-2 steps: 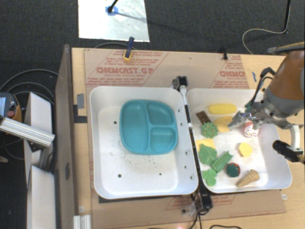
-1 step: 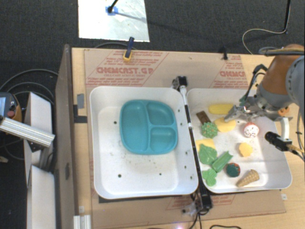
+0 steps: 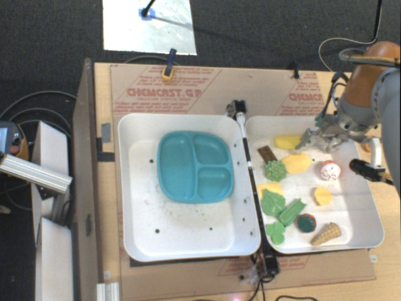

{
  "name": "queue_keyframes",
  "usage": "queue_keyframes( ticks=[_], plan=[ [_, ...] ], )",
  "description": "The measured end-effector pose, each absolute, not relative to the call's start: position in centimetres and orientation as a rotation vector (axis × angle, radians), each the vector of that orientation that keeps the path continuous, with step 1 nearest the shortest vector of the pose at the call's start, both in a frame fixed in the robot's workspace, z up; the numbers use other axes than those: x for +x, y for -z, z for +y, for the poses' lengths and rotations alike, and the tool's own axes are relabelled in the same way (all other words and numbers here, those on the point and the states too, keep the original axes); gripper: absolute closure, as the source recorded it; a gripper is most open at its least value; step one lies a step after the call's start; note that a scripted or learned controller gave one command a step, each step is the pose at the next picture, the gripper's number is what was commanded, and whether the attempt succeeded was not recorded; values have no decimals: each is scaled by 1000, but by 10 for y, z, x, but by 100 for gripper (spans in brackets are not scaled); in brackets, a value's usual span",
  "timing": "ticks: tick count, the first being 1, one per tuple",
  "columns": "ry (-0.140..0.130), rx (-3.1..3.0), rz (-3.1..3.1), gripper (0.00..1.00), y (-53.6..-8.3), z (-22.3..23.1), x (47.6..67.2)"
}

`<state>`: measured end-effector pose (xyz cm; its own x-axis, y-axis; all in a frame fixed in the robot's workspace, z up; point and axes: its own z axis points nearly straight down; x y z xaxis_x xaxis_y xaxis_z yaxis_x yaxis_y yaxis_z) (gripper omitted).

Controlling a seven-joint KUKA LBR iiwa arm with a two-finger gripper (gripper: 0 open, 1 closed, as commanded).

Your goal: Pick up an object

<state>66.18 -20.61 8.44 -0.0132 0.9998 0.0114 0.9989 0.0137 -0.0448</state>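
Right bin (image 3: pixel 373 231), nearest row first: a waffle cone (image 3: pixel 327 233) lies tilted near the front wall, with a dark green round piece (image 3: pixel 306 222) beside it and a cluster of green leaf-shaped items (image 3: pixel 273 204) to its left, one green bar (image 3: pixel 292 211) lying slantwise among them. Next row back: a yellow-orange wedge (image 3: pixel 322 196) and a white ball with red marks (image 3: pixel 329 170). Behind these, a yellow lemon-shaped item (image 3: pixel 296 163) with a green broccoli piece (image 3: pixel 274 170) touching its left side, and a brown bar (image 3: pixel 266 153) near the divider. Farthest back, a yellow banana-like piece (image 3: pixel 287 142) lies with its long axis running left to right.

The hand (image 3: pixel 326 140) sits at the far right of this bin, just beside the right end of the banana-like piece and just behind the lemon-shaped item. Judgement: these two are the nearest candidates; the banana-like piece lies to the hand's left, end-on to it, so a grasp across its short width would suit.

Hand state: the metal parts look spread, yet open or clenched cannot be told. No item is visible between them, so no hold is recorded.

The left bin (image 3: pixel 135 231) carries a teal divided plate (image 3: pixel 195 167), well apart from the hand. The desk (image 3: pixel 188 83) lies beyond
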Motion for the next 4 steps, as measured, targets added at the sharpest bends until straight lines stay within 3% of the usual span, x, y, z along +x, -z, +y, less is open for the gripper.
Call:
queue_keyframes(
  ticks=[1, 2, 3, 4],
  plan=[
    [-1, -2220, -2222, 0, -84, -197, 617],
    [-31, -2195, -2216, 0, -81, -192, 664],
    [4, -2225, -2225, 0, -183, -201, 617],
    [12, -2219, -2234, 0, -89, -87, 579]
  ],
)
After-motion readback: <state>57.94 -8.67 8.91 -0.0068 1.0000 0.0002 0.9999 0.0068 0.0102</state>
